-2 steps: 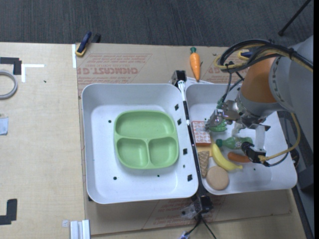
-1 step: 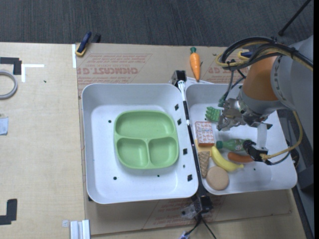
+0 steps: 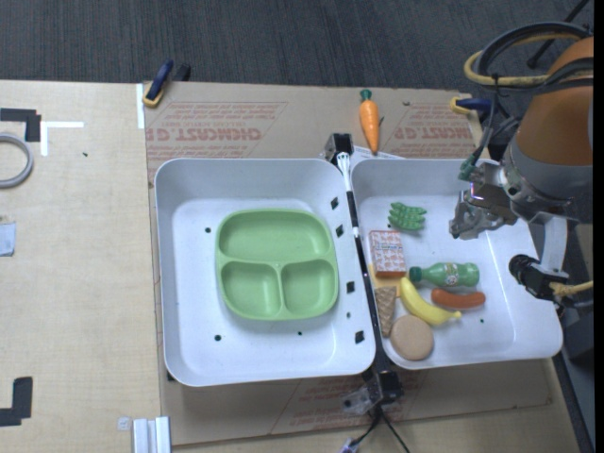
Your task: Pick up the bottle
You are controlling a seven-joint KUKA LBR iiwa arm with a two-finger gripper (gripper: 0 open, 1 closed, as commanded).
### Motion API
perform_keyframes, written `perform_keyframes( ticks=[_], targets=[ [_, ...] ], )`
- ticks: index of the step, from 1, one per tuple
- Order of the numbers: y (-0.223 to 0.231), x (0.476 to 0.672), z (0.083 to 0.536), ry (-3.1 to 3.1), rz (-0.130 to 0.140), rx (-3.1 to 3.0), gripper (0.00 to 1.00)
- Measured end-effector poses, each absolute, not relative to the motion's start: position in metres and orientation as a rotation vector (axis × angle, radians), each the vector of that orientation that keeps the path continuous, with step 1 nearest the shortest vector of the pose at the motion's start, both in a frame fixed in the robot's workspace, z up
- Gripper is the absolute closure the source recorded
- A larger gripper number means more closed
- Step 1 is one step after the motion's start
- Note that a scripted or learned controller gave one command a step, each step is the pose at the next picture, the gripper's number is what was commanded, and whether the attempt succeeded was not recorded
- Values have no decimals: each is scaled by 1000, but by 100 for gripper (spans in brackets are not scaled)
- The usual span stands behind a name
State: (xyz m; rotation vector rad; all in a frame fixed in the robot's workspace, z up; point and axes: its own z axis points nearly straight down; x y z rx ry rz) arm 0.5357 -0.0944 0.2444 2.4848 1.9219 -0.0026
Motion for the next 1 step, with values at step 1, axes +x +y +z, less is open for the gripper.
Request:
perform_keyframes(
  ticks=[1],
  targets=[
    [-165,477,253,1951,-3,2464,100]
  ],
)
